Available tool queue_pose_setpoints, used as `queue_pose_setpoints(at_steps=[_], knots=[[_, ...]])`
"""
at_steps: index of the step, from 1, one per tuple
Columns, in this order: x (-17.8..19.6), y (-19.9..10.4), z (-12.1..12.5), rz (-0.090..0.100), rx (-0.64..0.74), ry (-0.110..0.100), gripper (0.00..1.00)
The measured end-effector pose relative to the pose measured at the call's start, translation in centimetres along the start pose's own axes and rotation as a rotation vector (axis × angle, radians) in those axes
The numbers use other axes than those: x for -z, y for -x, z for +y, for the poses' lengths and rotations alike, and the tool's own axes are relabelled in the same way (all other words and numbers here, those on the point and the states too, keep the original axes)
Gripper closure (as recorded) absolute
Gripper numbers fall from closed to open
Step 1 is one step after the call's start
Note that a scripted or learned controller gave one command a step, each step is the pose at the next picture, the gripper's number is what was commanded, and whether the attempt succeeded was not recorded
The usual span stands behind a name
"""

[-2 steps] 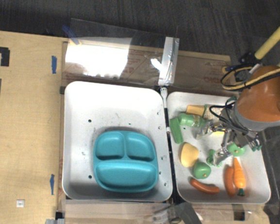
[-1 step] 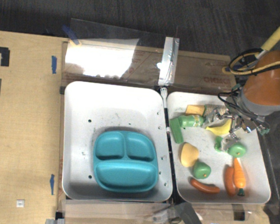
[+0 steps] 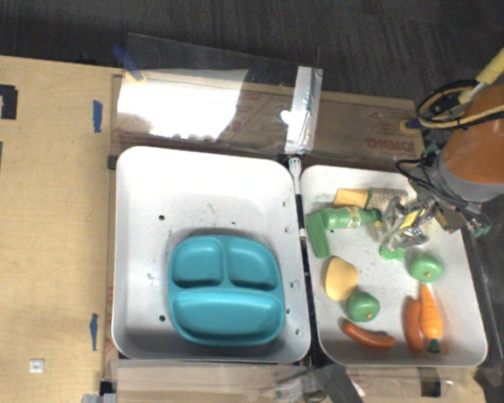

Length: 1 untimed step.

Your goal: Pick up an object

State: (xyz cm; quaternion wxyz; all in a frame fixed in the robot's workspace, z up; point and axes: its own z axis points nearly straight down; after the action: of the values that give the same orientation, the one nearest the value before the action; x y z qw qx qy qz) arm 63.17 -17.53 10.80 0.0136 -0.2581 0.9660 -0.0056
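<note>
Gripper (image 3: 408, 220): low over right bin (image 3: 476, 299), among toy food; finger state indiscernible. Advice: centre on one piece, e.g. green apple (image 3: 425, 269).

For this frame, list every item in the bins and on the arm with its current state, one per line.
Teal tray: flat in left bin, compartments bare.
Hand: low in right bin, over the far items; grip unclear.
Carrot: lying, untouched.
Sausage: lying near front wall.
Yellow fruit: lying, free.
Green ball: resting beside yellow fruit.
Green apple: resting, free.
Green bottle: on its side.
</note>
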Motion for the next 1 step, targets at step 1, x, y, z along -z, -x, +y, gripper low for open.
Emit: queue_pose_setpoints(at_steps=[1], knots=[[12.55, 1.18, 3.11, 0.003, -0.078, 0.003, 1.0]])
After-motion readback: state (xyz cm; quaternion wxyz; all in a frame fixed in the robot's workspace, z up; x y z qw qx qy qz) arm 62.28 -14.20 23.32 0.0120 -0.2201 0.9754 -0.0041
